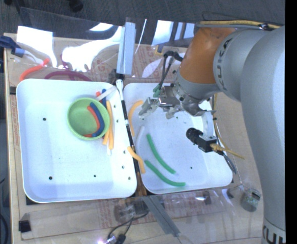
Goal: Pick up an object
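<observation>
My gripper (158, 109) hangs over the back left part of the right bin (214, 172), open, with nothing between its fingers. Just to its left an orange curved strip (132, 111) lies by the bin's left wall. In front of it two green curved sticks lie on the bin floor, one (157, 154) in the middle and one (165, 176) near the front wall. In the left bin (47, 156) stands a green bowl (87, 118) with a red piece (95, 117) and a blue piece (92, 134) inside.
Orange sticks (108, 133) lie beside the bowl's right side. Another orange piece (137, 159) rests across the divider between the bins. The big grey arm (250, 85) covers the right bin's back right corner. Clutter and plastic sheets (87, 55) sit behind the bins.
</observation>
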{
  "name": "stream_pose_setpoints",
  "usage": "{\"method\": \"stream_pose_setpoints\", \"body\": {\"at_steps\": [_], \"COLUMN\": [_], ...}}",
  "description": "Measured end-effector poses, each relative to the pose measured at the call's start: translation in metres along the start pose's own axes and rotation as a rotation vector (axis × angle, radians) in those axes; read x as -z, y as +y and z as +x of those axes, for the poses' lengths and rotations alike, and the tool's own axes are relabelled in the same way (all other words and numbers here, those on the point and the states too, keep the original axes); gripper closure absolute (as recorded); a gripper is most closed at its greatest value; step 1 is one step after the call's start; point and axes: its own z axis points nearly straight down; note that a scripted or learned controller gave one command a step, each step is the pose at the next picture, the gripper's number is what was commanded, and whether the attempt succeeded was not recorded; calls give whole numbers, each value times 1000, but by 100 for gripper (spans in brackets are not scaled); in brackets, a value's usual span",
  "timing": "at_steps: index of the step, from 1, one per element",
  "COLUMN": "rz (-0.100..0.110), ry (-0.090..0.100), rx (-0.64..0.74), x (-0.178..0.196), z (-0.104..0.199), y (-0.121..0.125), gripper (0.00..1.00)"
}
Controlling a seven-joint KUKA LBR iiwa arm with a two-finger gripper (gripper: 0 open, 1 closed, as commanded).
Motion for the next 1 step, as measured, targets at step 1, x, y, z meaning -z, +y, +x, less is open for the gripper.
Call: {"method": "stream_pose_setpoints", "body": {"at_steps": [1], "rz": [-9], "ry": [-2], "rx": [71], "x": [-98], "z": [-34], "y": [-25], "gripper": [0]}}
